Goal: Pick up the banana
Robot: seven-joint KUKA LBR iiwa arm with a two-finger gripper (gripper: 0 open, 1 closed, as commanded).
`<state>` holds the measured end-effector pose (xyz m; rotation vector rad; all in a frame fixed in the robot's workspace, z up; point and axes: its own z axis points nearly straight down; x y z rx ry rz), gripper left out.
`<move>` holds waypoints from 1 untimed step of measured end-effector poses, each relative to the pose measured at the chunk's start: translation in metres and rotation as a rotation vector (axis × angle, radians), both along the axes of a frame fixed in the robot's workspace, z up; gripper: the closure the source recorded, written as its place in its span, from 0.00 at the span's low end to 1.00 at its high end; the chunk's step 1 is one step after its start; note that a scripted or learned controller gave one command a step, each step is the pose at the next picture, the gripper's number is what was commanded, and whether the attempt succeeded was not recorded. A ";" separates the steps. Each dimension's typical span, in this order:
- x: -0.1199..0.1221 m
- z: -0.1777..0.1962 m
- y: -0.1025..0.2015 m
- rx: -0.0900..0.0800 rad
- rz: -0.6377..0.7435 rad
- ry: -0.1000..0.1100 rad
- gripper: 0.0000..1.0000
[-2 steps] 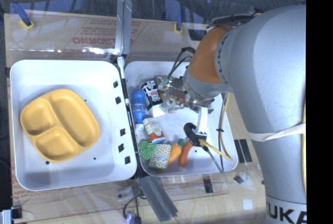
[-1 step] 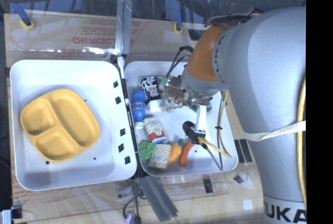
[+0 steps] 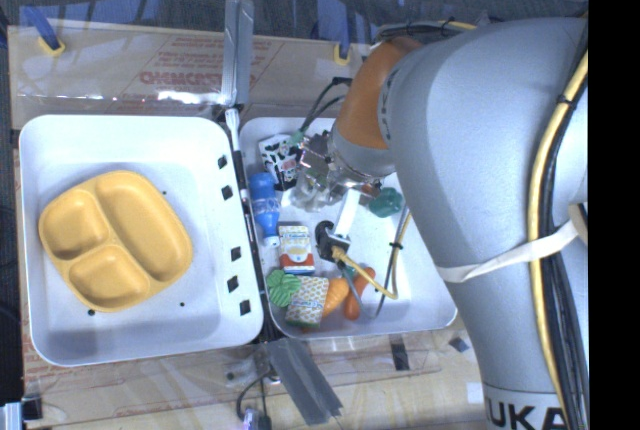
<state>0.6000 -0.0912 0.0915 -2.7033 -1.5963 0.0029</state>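
Camera view, looking down at a slant: the grey arm with its orange band comes in over the right-hand shallow white bin (image 3: 425, 303). The end effector (image 3: 312, 180) sits low over that bin's far half, in among the clutter. Whether it is open or closed I cannot tell, as the metal parts blur together; nothing is seen held in it. Banana: not made out with certainty. No plain yellow curved fruit shows among the visible items, and the arm's bulk covers much of the bin on the side away from the other bin, so it may lie under there or beneath the end effector itself. Judged handling: light, smooth-skinned, curved and apt to roll or slip; best taken across the middle of its body, grip square to its length, not at the tapering ends. Around the end effector: a small black-and-white object (image 3: 276, 154) is just beside it toward the other bin, and a blue plastic bottle (image 3: 263, 203) is close on the same side, a little nearer the camera. A teal rounded object (image 3: 385, 203) is just on the opposite side, and a small white-and-orange carton (image 3: 295, 248) lies nearer the camera. Past that, at the near rim, are a green knobbly object (image 3: 283, 288), a tan waffle-textured piece (image 3: 312, 299) and an orange carrot-shaped toy (image 3: 338, 296). Crowding is the trouble: any descent risks nipping a neighbour instead. The left white bin (image 3: 130, 333) is well apart and holds a yellow three-compartment plastic plate (image 3: 115, 238), which is no hindrance.
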 end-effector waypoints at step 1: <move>0.035 0.001 -0.012 0.000 0.216 -0.002 1.00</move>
